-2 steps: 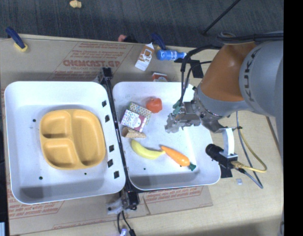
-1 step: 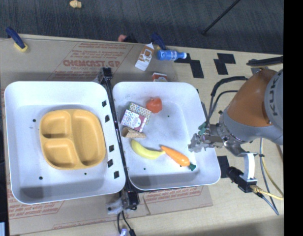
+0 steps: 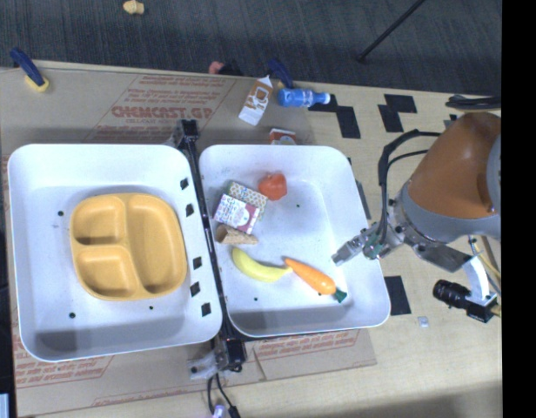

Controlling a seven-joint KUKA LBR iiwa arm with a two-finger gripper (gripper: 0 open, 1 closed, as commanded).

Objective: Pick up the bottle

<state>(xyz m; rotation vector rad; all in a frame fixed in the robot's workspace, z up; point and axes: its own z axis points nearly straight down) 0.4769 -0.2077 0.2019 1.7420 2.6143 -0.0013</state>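
Lying on its side on the counter (image 3: 398, 138), outside both bins, the bottle (image 3: 301, 98) sits at about twelve o'clock from the right bin (image 3: 338, 159), blue with a cap toward three o'clock. It looks small, light, rigid plastic, smooth and prone to rolling; a grasp across the body's middle seems safest. The gripper (image 3: 355, 249) hovers at the right bin's four o'clock rim, well apart from it; whether the fingers stand apart I cannot tell.

Bottle (image 3: 301, 97) lies on the bench behind the right bin (image 3: 338, 159).
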